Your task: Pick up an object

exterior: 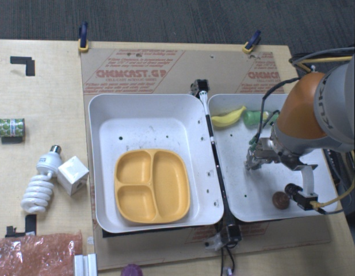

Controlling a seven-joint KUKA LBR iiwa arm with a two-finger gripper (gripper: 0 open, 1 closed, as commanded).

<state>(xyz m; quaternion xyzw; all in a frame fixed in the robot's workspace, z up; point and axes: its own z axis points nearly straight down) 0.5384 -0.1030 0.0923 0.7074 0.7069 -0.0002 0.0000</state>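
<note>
Right bin [235, 203], smooth white plastic: curved yellow banana [228, 118] at far left corner, green item [255, 117] beside it, partly hidden by the arm; small round brown object [280, 199] near side. Pincer [255, 160] low over bin centre, grip state indistinct. Left bin [102, 171]: glossy yellow three-compartment plate [152, 185].

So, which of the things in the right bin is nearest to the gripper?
The small brown ball, just below the gripper; the yellow banana and green item lie farther, at the bin's top edge.
</note>
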